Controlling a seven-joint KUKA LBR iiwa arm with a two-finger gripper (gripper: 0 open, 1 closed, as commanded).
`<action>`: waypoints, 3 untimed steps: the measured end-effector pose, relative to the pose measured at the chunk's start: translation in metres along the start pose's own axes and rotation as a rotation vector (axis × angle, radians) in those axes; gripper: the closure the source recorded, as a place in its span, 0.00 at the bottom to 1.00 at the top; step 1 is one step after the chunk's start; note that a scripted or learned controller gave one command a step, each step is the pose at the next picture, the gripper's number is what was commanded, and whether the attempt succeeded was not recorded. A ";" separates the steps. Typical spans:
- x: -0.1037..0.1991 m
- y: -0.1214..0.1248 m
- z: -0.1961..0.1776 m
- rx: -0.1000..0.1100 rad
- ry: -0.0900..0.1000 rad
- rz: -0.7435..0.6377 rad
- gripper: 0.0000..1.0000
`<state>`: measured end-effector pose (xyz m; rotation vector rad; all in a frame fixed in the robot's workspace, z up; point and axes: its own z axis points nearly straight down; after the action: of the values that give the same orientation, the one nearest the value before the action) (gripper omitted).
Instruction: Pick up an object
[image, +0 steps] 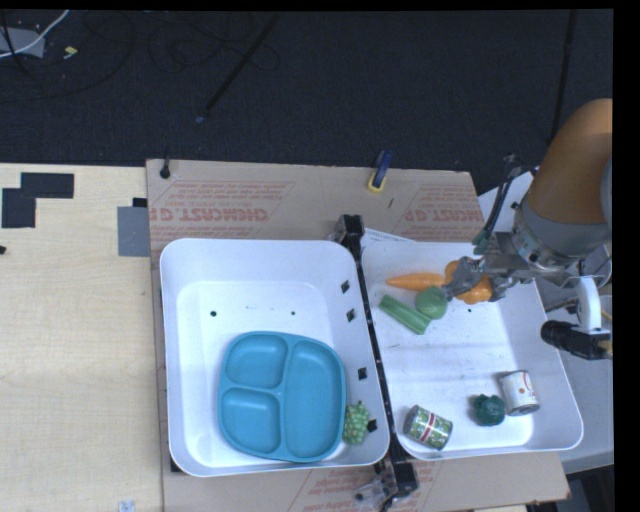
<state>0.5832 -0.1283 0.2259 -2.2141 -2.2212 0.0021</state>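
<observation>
In the camera view, the gripper (468, 278) hangs low over the far part of the right bin (545, 345), right at the orange carrot (425, 282) and the green vegetable (412, 310). Whether it is open or closed on anything cannot be told. A good pick would centre on one item, probably the carrot, and lift straight up, since the two vegetables touch.

Along the right bin's near edge lie a green-labelled can (428, 427), a dark green piece (489, 409) and a silver can (518, 392). The left bin (200, 285) holds a blue divided plate (282, 395), with green grapes (356, 423) in its near right corner.
</observation>
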 end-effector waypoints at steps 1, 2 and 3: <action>0.042 -0.031 -0.005 0.000 0.000 0.000 1.00; 0.087 -0.051 0.008 0.002 0.000 0.000 1.00; 0.116 -0.068 -0.007 0.000 -0.001 0.001 1.00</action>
<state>0.5149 -0.0121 0.2337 -2.2152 -2.2210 0.0027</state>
